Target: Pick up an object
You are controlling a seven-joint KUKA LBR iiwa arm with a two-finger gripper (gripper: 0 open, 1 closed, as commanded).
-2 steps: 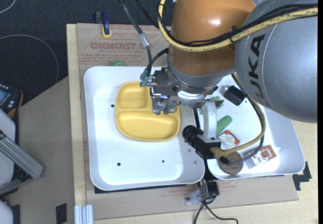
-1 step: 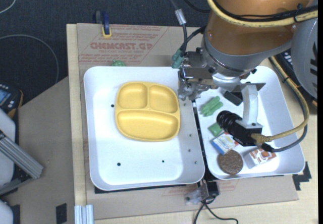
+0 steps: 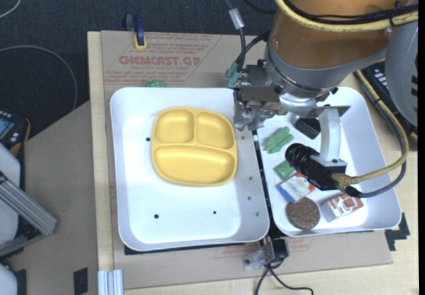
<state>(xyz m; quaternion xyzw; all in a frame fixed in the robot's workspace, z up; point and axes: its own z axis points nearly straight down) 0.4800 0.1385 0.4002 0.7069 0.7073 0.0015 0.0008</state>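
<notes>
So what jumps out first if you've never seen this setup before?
Probably the arm, a big glossy orange and grey bulk filling the upper right, with its gripper down at the seam between the two bins. Next, the yellow divided plate lying alone in the left bin. The right bin holds a clutter of small things, among them a brown disc and green pieces.

Two white bins [image 3: 126, 174], one yellow divided plate [image 3: 194, 146], two green blocks [image 3: 277, 139], one brown disc [image 3: 304, 212]
</notes>
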